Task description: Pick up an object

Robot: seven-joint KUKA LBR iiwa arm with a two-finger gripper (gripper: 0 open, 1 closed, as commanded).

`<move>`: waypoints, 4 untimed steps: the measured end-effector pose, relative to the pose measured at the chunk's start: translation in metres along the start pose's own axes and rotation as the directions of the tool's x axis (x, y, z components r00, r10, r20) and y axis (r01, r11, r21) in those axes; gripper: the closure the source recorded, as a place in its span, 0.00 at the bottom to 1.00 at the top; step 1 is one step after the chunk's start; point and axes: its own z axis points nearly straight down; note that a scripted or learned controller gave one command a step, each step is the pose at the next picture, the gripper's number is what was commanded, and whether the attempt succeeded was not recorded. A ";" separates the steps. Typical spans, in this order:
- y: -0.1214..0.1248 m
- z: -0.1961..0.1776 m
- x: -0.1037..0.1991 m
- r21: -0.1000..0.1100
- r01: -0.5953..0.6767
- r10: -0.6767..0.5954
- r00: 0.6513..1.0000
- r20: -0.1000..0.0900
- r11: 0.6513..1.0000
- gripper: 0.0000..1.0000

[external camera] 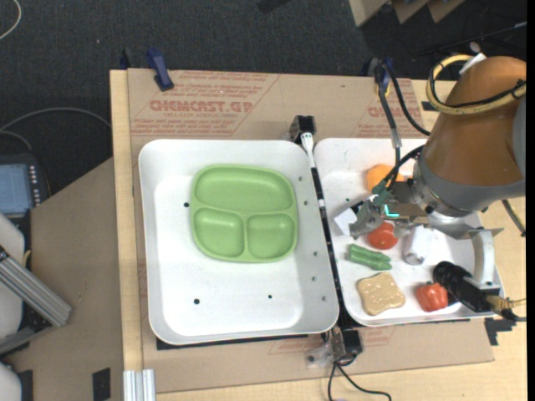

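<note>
— Red tomato (383,238): where?
— Right bin (347,159), I see it just under the pincer (374,211), green pepper (369,256) beside it
— Pincer grip?
— Can't tell, fingers hidden from me

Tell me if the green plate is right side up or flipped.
Right side up. The green plate in the left bin shows its three hollow compartments facing upward, one large above two smaller.
</note>
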 end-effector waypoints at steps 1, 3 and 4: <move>0.000 -0.016 0.045 -0.004 0.005 -0.005 1.000 -0.001 1.000 0.00; 0.003 -0.091 0.120 -0.003 0.002 -0.002 1.000 0.000 1.000 1.00; 0.001 -0.232 0.127 -0.020 0.003 -0.003 1.000 -0.005 1.000 1.00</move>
